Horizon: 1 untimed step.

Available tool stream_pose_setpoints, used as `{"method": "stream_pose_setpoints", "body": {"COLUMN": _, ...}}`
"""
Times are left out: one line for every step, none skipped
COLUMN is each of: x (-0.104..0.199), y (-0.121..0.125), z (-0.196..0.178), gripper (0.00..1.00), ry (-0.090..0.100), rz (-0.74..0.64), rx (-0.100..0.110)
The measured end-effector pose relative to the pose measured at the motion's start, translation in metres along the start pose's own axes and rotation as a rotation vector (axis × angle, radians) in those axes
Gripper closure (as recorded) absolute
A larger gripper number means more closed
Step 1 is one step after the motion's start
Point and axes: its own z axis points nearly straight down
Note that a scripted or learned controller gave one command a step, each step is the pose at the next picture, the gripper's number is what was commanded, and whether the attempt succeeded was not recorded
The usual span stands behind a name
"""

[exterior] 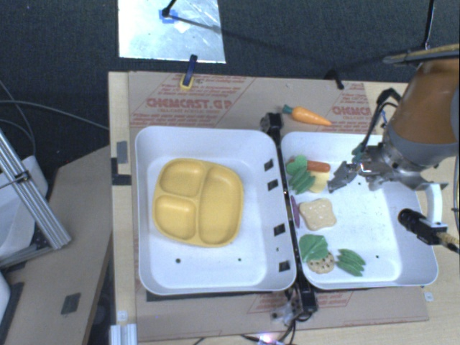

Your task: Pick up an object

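The gripper hangs over the upper part of the right bin, reaching in from the right on the grey arm with its orange band. Its dark fingertips point left toward the bin's upper-left corner, but whether they are open or closed cannot be told from this slant; nothing is seen held between them. Just left of the tips lies a leafy green toy with a red-orange piece touching its upper right side. Below the gripper, near but apart, lies a toy bread slice. Further down, well apart from the gripper, lie a green leaf with a cookie against its lower edge, and a green pea pod beside them. A toy carrot rests on the board outside the bin, above its upper rim. The left bin holds a yellow divided plate.
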Motion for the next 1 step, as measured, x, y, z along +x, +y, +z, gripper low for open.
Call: {"method": "stream_pose_setpoints", "body": {"x": -0.0776, "y": -0.0124, "z": 0.1396, "gripper": 0.00, "ry": -0.001, "rz": 0.005, "rx": -0.001}}
